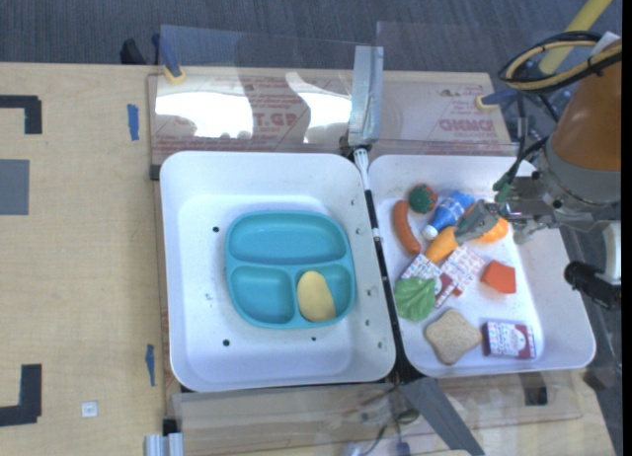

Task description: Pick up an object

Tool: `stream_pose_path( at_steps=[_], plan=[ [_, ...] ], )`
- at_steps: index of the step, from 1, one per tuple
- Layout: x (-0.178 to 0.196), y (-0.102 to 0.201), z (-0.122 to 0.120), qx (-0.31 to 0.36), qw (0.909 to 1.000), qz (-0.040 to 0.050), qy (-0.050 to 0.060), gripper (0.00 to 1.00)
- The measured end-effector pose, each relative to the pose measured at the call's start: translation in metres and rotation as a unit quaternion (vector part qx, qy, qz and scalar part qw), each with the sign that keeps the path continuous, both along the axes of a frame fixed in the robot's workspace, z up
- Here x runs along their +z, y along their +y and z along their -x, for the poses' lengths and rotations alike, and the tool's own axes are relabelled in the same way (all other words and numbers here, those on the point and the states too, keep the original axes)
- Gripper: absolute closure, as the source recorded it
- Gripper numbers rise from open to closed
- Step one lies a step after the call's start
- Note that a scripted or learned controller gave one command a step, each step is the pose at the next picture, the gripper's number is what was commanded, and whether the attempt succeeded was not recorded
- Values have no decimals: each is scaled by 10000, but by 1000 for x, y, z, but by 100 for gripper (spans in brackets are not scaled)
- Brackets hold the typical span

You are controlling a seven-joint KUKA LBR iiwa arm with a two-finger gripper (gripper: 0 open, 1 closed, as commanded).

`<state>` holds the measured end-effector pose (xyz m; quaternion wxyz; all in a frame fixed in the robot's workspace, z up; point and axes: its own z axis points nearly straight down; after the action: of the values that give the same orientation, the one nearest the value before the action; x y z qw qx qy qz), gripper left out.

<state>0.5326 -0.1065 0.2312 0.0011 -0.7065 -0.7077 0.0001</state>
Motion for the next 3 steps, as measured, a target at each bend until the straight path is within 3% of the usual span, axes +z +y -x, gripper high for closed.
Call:
stream_pose_path(
  at_steps=[1,2,3],
  plan=[
    [-129,5,-26,-72,9999,18,-97,0],
    [-118,3,-27,-89,9999,39,-127,100],
    [-119,3,-27,-89,9999,37,-117,0]
  ],
)
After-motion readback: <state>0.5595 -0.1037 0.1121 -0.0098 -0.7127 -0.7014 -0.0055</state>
